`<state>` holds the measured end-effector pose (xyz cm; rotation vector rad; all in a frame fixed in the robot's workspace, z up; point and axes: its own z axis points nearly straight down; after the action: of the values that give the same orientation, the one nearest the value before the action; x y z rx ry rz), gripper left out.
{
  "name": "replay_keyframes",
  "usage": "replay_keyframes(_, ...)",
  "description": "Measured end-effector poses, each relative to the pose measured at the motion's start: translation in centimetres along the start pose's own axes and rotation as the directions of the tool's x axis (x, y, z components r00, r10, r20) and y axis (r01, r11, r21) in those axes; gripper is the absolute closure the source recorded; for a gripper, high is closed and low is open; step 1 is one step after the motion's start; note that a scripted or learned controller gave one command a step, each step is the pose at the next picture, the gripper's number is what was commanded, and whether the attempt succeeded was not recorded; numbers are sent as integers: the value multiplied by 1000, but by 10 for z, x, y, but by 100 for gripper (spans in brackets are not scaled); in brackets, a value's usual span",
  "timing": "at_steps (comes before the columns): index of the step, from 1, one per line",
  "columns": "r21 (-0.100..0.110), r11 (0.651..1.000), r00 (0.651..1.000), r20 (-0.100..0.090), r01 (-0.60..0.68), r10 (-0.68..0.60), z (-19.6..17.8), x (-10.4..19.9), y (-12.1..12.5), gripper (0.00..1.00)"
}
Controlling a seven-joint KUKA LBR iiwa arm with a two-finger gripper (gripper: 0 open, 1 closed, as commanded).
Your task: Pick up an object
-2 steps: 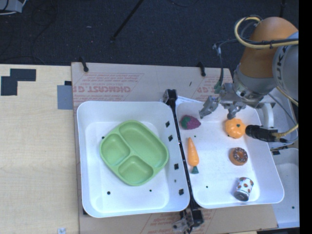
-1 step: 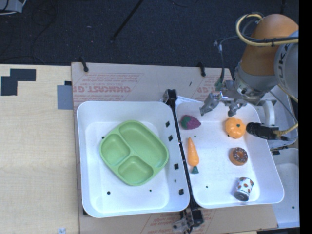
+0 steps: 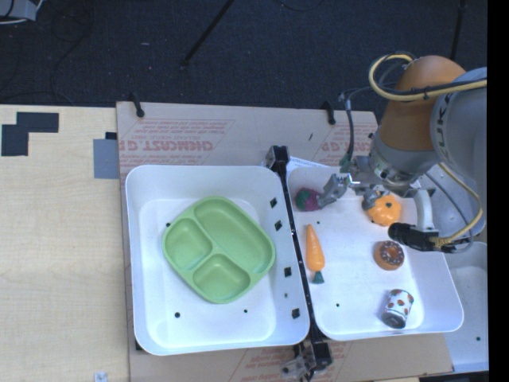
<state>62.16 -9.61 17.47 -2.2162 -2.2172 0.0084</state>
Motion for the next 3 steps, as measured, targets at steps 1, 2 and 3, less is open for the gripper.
replay_keyframes(1, -1, 1000, 1000, 0, 0, 0, 64, 1, 0, 0)
replay_keyframes(2, -3, 1000, 1000, 0, -1, 1, 89, 2, 0, 0)
replay_keyframes(3, -3, 1000, 1000, 0, -5, 5, 78, 2, 0, 100)
